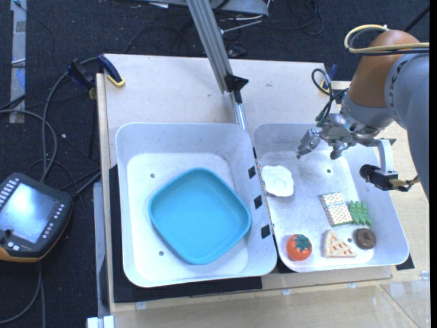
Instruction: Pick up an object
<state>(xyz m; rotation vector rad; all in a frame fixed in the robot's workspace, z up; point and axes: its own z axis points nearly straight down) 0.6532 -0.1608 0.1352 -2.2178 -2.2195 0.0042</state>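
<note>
Bright, even overhead light, soft shadows, mild glare on the white bins, slightly soft focus.

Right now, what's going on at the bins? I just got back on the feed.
The arm reaches in from the right, its gripper open over the back of the right bin with nothing between its fingers. The toy items lie untouched in that bin: a white piece, a checkered block, a green piece, a tomato, a sandwich wedge and a brown donut. The left bin holds a blue tray. No pick yet.
</note>
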